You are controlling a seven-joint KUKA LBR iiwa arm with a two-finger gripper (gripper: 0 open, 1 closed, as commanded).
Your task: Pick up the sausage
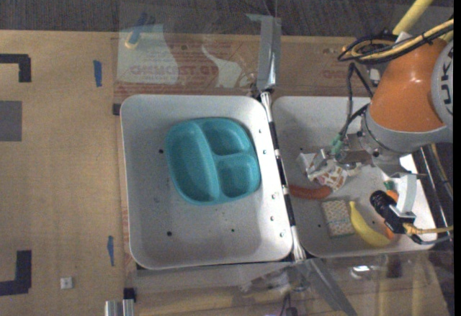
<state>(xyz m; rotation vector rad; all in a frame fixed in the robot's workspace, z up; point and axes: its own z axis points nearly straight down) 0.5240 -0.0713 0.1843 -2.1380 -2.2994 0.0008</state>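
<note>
The sausage (310, 191), reddish-brown and short, lies flat in the right bin (302, 127) near its left wall. Just above it sits a crumpled white wrapper (326, 171) with coloured print. My gripper (348, 157) hangs over the middle of the right bin, above and to the right of the sausage and beside the wrapper. The arm's grey and orange wrist (410, 102) covers much of it. Nothing can be seen held in it.
A yellow banana (366, 228) and a square tan cracker-like piece (336, 217) lie at the right bin's front. A small orange item (391, 196) rests near the right wall. The left bin (144, 221) holds a teal divided plate (213, 160).
</note>
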